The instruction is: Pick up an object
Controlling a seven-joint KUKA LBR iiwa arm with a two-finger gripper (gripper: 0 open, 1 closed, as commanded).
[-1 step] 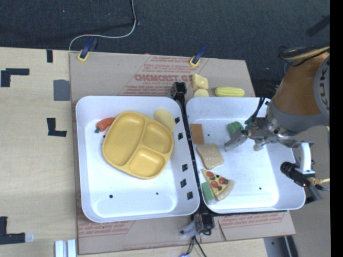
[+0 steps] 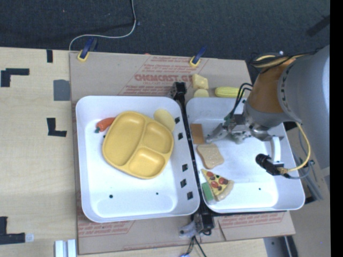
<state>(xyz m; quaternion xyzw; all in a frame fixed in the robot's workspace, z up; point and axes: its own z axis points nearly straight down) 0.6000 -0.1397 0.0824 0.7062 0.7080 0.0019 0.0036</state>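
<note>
The jaws (image 2: 218,134) hang low in the right bin (image 2: 268,197) near its left wall, beside a brown slice (image 2: 196,133) — whether they are parted, I cannot tell; a bread slice (image 2: 210,156) and pizza wedge (image 2: 217,185) lie toward the near-left corner

A dark blue-grey carpeted floor (image 2: 161,9) fills the top of the frame, with a thin white cable (image 2: 127,15) curling across it. Below it lies a pale wooden bench top (image 2: 32,159) marked with black tape pieces (image 2: 15,75) at the left. A sheet of brown printed cardboard (image 2: 155,74) covers its middle, clamped at the upper edge by a yellow clip (image 2: 84,52) and a blue clip (image 2: 197,57). The light is even and soft.
</note>
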